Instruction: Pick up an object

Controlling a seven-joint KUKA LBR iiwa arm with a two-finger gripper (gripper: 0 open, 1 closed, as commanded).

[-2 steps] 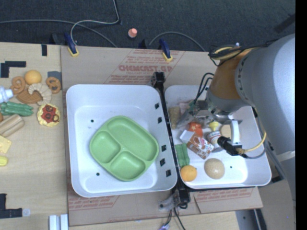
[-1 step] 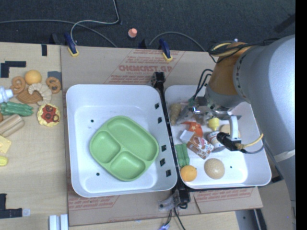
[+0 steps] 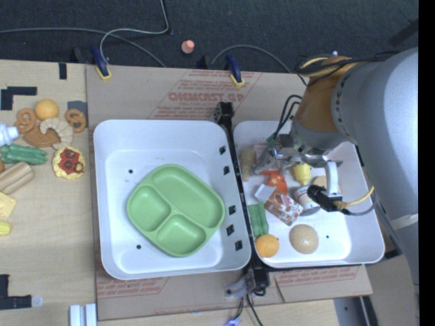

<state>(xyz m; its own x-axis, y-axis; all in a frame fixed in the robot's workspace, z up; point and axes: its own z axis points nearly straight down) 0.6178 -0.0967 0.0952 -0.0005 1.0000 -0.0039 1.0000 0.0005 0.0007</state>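
Note:
The right bin [image 3: 357, 250] holds a heap of small toy foods. An orange [image 3: 267, 245] and a tan round roll [image 3: 304, 238] lie near its front edge. A green piece [image 3: 257, 217] lies along its left wall, beside a red and white packet [image 3: 282, 206]. Further back are a red-orange piece [image 3: 273, 178], a yellow piece [image 3: 301, 173] and a pale piece [image 3: 249, 158]. My gripper [image 3: 304, 176] is low in this bin, right over the yellow piece and the packet. The wrist hides what lies beneath it.
The left bin [image 3: 115, 148] holds a green divided plate [image 3: 175, 209]. More toy foods, among them pretzels [image 3: 27, 119] and a small pizza [image 3: 69, 161], lie on the bench at far left. Cables run behind the bins. The grey arm [image 3: 387, 114] covers the right bin's back right.

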